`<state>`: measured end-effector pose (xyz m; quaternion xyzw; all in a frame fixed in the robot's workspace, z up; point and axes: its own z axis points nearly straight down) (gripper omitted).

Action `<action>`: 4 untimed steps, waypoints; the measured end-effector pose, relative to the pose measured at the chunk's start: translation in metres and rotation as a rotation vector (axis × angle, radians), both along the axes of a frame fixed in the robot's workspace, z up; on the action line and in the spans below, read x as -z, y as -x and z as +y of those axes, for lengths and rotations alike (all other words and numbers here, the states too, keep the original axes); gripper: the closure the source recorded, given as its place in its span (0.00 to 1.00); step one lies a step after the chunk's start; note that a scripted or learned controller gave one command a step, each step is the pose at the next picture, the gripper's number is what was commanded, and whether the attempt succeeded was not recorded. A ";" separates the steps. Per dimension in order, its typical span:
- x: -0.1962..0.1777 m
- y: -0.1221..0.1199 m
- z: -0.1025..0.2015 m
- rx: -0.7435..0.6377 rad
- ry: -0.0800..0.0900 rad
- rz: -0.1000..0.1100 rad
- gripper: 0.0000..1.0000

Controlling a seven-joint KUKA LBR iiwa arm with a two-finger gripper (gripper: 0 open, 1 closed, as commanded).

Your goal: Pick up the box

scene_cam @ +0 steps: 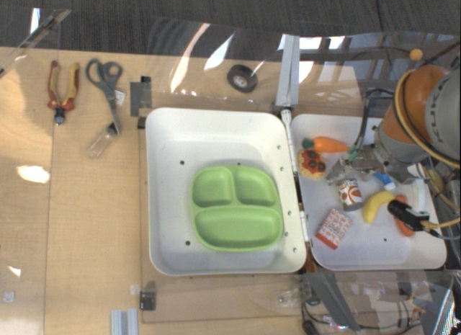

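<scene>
Red-and-white patterned box (333, 228), a flat cardboard rectangle, lies tilted near the front left of the right bin (432, 258). Close by rest a small can (350, 193) and a curved yellow banana (376, 205). Just above the can hovers the metal gripper (346, 172), grasping nothing; its spread is unclear.

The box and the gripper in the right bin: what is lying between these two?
In the camera view, a small red-and-white can lies between the gripper and the box; the can touches neither.
</scene>
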<state>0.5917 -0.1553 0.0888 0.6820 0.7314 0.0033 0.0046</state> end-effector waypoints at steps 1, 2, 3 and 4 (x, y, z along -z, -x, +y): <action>0.001 -0.039 0.034 0.060 -0.001 0.001 0.00; -0.034 0.055 0.013 -0.069 0.000 0.005 0.00; -0.038 0.070 0.059 -0.217 0.000 0.006 0.00; -0.009 0.103 0.059 -0.308 0.001 0.006 0.00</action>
